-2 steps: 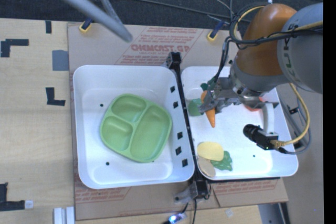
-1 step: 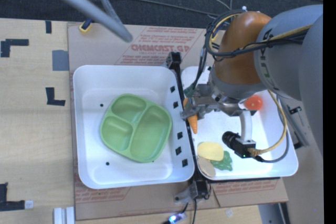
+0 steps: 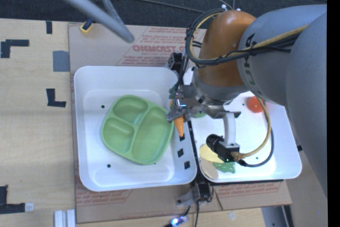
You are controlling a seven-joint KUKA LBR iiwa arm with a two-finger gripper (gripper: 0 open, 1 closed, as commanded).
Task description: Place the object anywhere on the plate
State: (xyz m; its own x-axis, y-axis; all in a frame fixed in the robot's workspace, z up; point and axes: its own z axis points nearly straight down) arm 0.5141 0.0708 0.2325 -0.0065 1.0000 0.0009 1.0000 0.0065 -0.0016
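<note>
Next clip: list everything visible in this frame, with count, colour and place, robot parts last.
plate: 1, green, three compartments, in the left bin
carrot-like object: 1, orange, at the left bin's right wall, by the plate's right edge, under the tool
bins: 2, white, side by side on the bench
small round item: 1, orange-red, right bin, far side
yellow and green items: a small cluster, right bin, near corner; kind unclear
cardboard sheet: 1, brown, under the bins
arm: 1, grey with orange band, from the right
tool: 1, dark, above the orange object
</note>
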